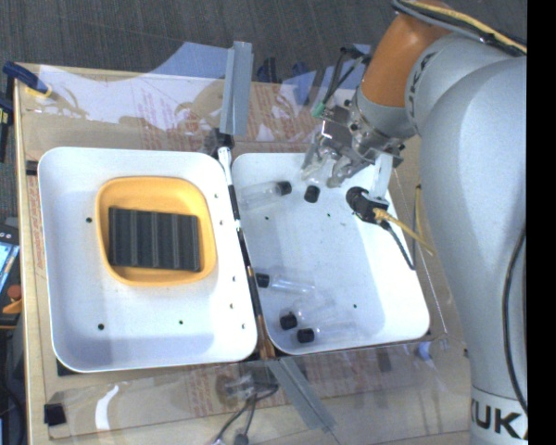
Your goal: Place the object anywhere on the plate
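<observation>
Hovering over the right bin (403,295), the hand (322,167).

bins (74,323): smooth white plastic | plate (111,197): glossy yellow | arm (473,156): matt grey

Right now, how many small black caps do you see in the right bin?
5, as far as I can tell: two near the far edge, one by the dividing wall, two at the near edge. The arm may hide more.
</observation>
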Tool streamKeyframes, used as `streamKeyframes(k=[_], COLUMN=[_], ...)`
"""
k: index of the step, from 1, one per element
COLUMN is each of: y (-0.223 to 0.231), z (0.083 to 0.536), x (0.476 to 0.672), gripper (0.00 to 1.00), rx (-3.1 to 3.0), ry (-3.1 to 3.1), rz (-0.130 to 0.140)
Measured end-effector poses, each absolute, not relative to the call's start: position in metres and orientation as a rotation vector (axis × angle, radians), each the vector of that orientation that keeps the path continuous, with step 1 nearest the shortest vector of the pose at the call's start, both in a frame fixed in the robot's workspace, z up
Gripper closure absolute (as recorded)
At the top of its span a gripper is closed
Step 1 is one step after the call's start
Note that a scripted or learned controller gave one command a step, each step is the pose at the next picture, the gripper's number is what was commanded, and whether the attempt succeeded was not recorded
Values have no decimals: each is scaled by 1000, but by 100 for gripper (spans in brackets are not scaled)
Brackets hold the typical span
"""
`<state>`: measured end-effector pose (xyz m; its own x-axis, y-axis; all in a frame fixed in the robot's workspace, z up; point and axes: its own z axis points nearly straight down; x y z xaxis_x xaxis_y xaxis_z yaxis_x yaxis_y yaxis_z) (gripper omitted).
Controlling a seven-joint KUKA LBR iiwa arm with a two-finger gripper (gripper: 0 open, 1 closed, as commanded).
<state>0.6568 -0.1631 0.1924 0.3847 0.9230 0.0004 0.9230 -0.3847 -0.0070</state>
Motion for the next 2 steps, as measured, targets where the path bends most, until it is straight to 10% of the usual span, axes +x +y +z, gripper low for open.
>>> streamKeyframes(k=[1,2], y=[-112,-112], z=[228,228], x=[657,657], gripper=[100,0], rx=[-2565,-2565], ry=[-1810,-1811], rz=[2,2])
